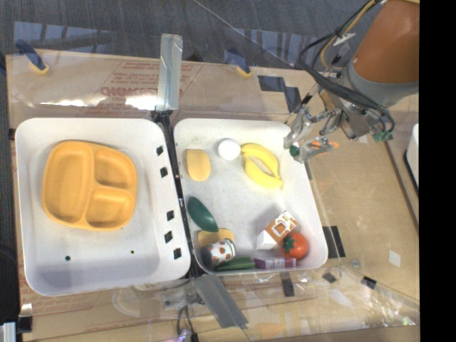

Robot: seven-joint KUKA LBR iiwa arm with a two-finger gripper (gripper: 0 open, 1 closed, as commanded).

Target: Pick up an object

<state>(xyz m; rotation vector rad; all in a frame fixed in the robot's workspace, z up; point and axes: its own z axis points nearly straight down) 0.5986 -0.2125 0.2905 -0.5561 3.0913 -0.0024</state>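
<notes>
The right bin holds several small items. A yellow banana lies near its far right, with a white ball and a pale yellow lump to its left. A dark green piece, an orange-and-white box, a red tomato, a green cucumber and a purple bar crowd the near end. My gripper hangs over the bin's far right rim, just right of the banana. It is open, with nothing between its fingers.
The left bin holds a yellow divided plate. A grey upright bar stands behind the divider between the bins. Cables loop around the arm's wrist at the right.
</notes>
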